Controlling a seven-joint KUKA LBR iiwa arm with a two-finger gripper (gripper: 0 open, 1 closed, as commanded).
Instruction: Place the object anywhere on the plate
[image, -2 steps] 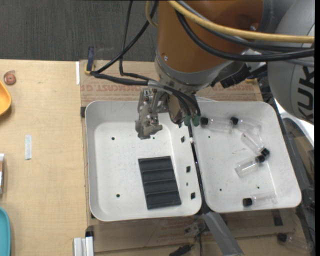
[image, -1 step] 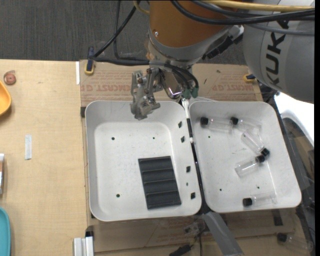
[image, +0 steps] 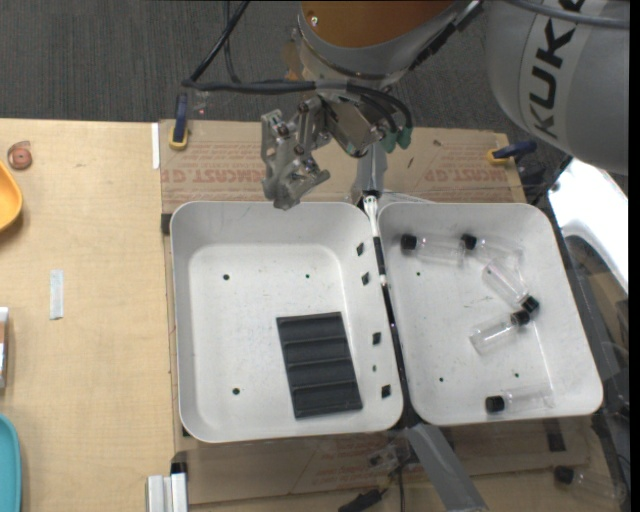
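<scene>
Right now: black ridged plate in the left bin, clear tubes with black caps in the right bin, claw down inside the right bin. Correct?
One error. The camera view shows the claw up over the back rim of the left bin, not inside the right bin. The black ridged plate and the capped clear tubes are where you say.

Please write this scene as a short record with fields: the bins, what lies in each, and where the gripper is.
left bin: holds a dark ribbed plate, lying flat toward its front
right bin: holds several clear vials with black caps, scattered, lying on their sides
gripper: above the back rim of the left bin, nothing seen between its jaws
vials on plate: none
bench: light wood, left of the bins
</scene>
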